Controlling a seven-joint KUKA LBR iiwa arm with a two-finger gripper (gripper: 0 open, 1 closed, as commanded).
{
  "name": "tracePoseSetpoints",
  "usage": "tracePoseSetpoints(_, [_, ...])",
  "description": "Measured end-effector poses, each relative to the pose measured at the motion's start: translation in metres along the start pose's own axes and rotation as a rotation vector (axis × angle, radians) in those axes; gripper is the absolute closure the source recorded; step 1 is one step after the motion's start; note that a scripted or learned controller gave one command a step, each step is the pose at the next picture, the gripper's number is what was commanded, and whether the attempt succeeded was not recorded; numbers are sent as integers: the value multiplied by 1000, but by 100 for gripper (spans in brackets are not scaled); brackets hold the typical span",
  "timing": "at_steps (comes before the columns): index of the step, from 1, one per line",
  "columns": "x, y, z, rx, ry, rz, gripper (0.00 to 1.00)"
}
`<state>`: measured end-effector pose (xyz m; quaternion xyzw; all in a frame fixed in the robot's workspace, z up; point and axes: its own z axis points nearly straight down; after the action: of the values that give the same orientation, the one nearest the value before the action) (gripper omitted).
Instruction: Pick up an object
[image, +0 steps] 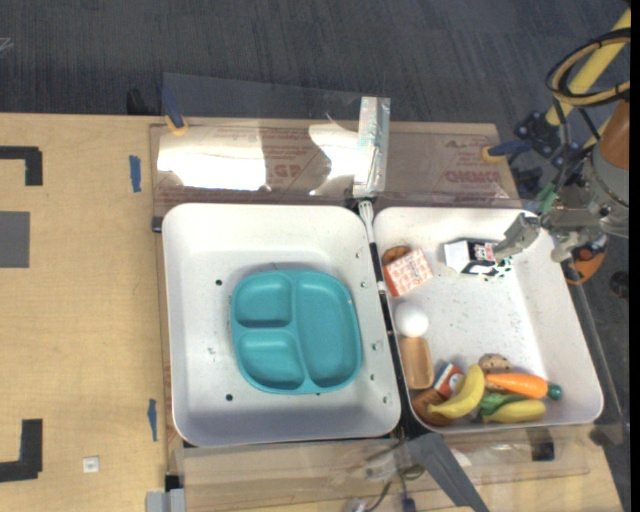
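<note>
From the camera view, nothing is lifted yet: the gripper (527, 232) hangs at the far right corner of the right bin (560, 330), just beside a small black-and-white carton (470, 256); whether it is spread or closed cannot be told. The pick seems still ahead. Candidates crowd the near edge: a banana (462, 395), a carrot (517, 383), a bread roll (415, 361), plus a white ball (411, 323) and red box (408, 271) along the left wall. The bin's middle is bare, offering room. A teal divided plate (297, 330) sits in the left bin (190, 330).
</note>
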<state>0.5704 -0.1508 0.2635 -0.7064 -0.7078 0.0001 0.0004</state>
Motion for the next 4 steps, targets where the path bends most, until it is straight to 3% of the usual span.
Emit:
tracePoseSetpoints(1, [-8, -8, 134, 10, 2, 25, 0])
tracePoseSetpoints(2, [-66, -58, 154, 2, 10, -92, 0])
tracePoseSetpoints(3, [-2, -34, 171, 0, 2, -281, 0])
tracePoseSetpoints(4, [-46, -90, 97, -6, -5, -224, 0])
